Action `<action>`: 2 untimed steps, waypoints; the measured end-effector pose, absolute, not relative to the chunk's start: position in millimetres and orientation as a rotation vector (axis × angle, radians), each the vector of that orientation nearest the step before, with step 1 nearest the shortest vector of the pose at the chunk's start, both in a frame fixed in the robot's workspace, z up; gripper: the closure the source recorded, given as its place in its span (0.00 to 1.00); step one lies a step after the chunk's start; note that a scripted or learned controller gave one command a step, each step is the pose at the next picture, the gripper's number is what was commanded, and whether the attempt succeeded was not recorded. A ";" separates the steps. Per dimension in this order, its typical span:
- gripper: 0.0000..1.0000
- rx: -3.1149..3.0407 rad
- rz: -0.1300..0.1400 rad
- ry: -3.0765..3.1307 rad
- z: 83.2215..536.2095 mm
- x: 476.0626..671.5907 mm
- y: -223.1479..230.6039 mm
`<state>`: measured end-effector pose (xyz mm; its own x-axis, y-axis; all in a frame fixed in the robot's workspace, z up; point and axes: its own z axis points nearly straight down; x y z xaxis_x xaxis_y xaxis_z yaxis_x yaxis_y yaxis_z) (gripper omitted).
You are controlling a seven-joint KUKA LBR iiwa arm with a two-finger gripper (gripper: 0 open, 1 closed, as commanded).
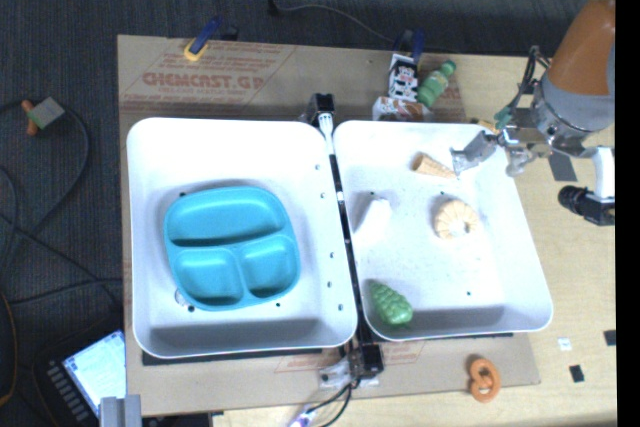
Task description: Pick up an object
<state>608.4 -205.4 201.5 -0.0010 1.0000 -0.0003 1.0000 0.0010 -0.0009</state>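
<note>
The right bin (520,245) holds a tan cone-shaped piece (433,166) near its back, a pale orange curled piece (453,217) in the middle, a white piece (372,213) by the left wall and a green knobbly piece (390,303) at the front. My gripper (493,155) hangs over the bin's back right corner, just right of the cone. Its fingers (468,156) are spread open with nothing between them.
A blue divided tray (232,246) lies in the left bin (150,175). Behind the bins stand a green bottle (436,83) and a small carton (400,87). On the bench in front lies an orange ring (484,377). A blue clamp (203,38) grips the board's back edge.
</note>
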 end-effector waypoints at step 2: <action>1.00 -2.220 0.007 -2.227 103.5 658.8 -194.6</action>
